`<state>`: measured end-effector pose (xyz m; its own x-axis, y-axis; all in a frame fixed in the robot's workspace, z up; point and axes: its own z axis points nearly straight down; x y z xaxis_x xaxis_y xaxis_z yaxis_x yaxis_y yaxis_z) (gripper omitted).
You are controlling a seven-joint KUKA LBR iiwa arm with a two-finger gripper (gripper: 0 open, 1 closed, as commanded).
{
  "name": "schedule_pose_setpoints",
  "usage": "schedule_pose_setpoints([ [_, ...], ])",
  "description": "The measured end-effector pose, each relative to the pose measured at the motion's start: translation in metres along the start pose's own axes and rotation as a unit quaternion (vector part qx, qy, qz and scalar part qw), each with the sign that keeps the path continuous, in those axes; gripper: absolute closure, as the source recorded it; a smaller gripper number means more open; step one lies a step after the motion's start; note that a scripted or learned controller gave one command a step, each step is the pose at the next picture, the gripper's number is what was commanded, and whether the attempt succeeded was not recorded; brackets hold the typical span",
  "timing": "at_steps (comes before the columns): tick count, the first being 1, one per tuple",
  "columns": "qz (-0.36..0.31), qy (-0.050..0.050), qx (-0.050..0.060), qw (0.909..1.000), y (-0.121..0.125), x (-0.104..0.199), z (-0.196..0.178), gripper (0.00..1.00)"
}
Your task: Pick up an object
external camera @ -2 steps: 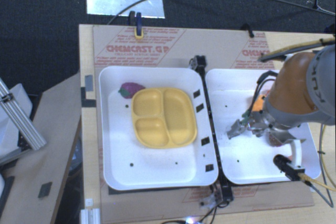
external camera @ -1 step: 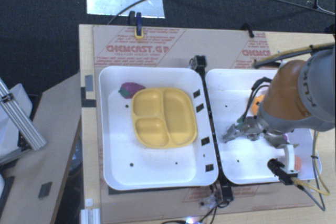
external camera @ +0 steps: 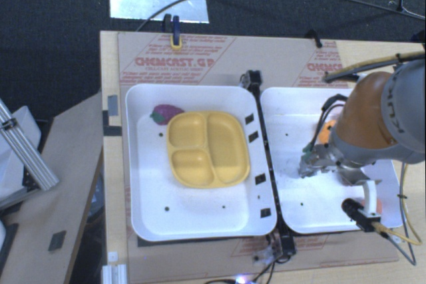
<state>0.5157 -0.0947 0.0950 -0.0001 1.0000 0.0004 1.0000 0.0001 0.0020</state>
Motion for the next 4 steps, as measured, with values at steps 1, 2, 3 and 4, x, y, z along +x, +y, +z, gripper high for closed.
schedule_pose_setpoints([
  [1, -0.002, 0.000, -0.002, 1.0000, -0.005, 0.007, -0.057, 1.00],
  [2, -0.002, -0.001, -0.003, 1.0000, 0.004, 0.003, -0.119, 1.00],
  [3, -0.002, 0.000, -0.001, 1.0000, 0.005, 0.003, -0.136, 1.00],
  [4, -0.005, 0.000, -0.001, 1.0000, 0.020, 0.048, -0.133, 1.00],
])
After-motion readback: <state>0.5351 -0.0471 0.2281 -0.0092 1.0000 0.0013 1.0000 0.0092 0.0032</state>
